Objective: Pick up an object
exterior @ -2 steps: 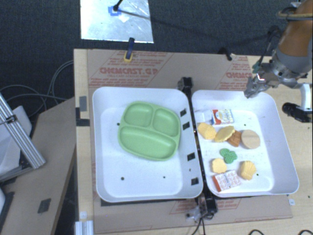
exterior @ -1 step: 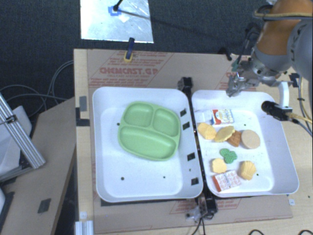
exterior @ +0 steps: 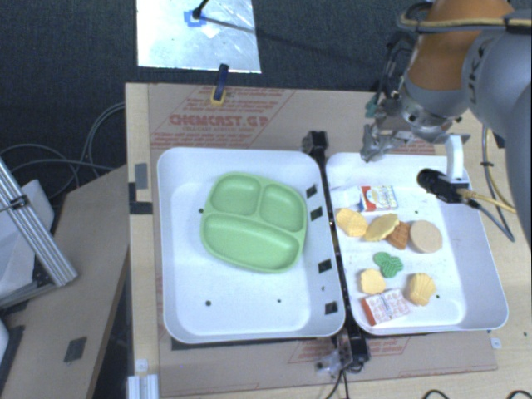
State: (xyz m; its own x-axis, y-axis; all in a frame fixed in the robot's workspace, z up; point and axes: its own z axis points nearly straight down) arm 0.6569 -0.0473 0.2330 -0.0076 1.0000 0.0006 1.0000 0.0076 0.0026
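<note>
While gripper [exterior: 371,150] hangs w/ finger state unclear, red-white packet [exterior: 378,197] lies just below-right of it, long axis approx. sideways.

A green divided plate [exterior: 253,222] is lying in the left white bin [exterior: 183,306], both bins are sitting on a cardboard sheet [exterior: 241,119], and a shiny foil square [exterior: 198,23] is lying beyond it.

Dark carpet [exterior: 66,48] surrounds a cardboard-topped bench [exterior: 241,115], with a shiny metal sheet [exterior: 199,23] lying behind it.
</note>
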